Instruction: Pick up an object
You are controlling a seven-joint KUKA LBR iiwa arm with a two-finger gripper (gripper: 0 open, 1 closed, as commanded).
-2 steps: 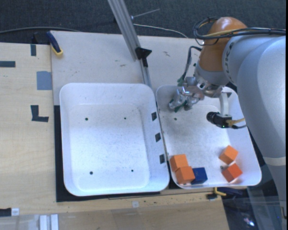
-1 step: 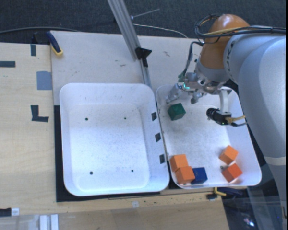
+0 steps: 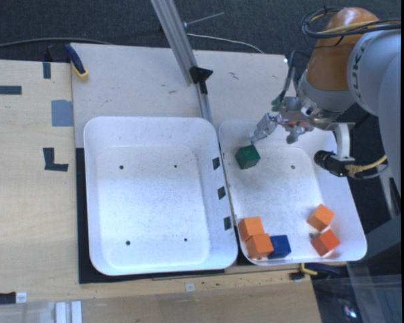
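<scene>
Your grey arm with its orange band (image 3: pixel 337 46) reaches in from the right and bends down over the far end of the right-hand shallow white plastic bin (image 3: pixel 337 180). The two-finger metal gripper (image 3: pixel 277 132) hangs at a slant above that bin's far left part. Its two thin fingers (image 3: pixel 262 129) stand spread apart, and nothing sits between them.

You find the small dark green cube (image 3: pixel 248 157) lying on the bin floor just beside and below the left fingertip, close but apart from it, slightly turned against the bin's edges. It looks matte and sharp-edged.

At the near end of the same bin, two orange blocks (image 3: pixel 254 237) sit touching each other, with a small blue cube (image 3: pixel 279 246) pressed against the nearer one. Two more orange cubes (image 3: pixel 322 229) lie near the right corner, well apart from the gripper.

The left-hand white bin (image 3: pixel 108 140) has a smooth, speckled floor.
</scene>
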